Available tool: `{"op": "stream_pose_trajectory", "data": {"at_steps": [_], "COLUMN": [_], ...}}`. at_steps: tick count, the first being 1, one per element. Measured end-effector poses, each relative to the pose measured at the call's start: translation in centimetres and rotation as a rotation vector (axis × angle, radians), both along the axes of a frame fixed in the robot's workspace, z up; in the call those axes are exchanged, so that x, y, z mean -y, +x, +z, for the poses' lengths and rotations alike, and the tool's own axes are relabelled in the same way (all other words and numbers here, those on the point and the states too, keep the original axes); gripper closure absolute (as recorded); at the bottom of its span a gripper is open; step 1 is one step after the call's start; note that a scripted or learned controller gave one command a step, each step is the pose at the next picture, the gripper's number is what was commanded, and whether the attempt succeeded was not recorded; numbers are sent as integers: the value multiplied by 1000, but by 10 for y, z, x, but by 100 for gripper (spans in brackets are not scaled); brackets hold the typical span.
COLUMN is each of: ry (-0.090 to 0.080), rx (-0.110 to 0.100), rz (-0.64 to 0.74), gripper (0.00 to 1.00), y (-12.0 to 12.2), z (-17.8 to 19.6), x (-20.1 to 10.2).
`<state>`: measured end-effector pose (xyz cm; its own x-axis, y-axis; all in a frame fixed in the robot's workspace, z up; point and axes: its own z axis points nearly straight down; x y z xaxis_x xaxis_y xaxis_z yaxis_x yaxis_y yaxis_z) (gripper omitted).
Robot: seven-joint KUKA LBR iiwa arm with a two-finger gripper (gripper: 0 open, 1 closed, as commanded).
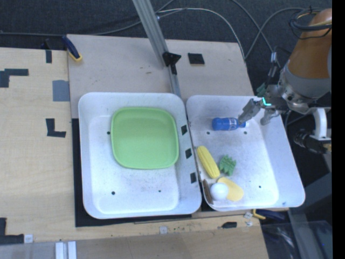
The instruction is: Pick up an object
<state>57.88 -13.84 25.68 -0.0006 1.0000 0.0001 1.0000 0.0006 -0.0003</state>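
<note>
A: Task thing first?

B: Blue bottle [225,124], small, smooth plastic, cylinder shape, lying on its side in the right bin [280,161], toward that bin's 12 o'clock. Paler band at its 3 o'clock end, maybe a cap or label; too blurred to say.

A: Any writing on it?

B: None I can read.

A: Gripper?

B: Gripper [257,112] sits at the bottle's 3 o'clock, just past its end. Two grey metal fingers [248,112] spread apart, nothing between them. The nearer finger looks close to the bottle's end; can't tell if it touches. Small green light on the wrist.

A: Arm?

B: Grey arm [307,63] with an orange band, coming in from 3 o'clock.

A: Other stuff in that bin?

B: Yellow corn cob [207,162], ridged, at the bin's 8 o'clock along the inner wall. Green leafy toy [227,165], bumpy, just beside the corn at its 3 o'clock. White ball [219,190], round and smooth, at 7 o'clock, touching a yellow rounded piece [233,189]. All well apart from the bottle.

A: Left bin?

B: Left bin [97,198], white, shallow, scuffed with dark specks. Holds a green plate [144,137], squarish, rounded corners, matte plastic.

A: Around the bins?

B: Pale wooden bench [32,161] with dark tape squares. Slanted metal pole [153,23] at 12 o'clock, black cables [215,4] behind it.
</note>
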Motion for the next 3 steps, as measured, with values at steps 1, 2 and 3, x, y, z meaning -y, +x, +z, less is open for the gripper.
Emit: {"op": "stream_pose_trajectory", "data": {"at_steps": [1,2,3], "ry": [0,0,1], "rx": [0,-4,-5], "rz": [0,0,0], "gripper": [0,0,0], "y": [0,8,11], "z": [0,-52,-110], "x": [0,3,-5]}}
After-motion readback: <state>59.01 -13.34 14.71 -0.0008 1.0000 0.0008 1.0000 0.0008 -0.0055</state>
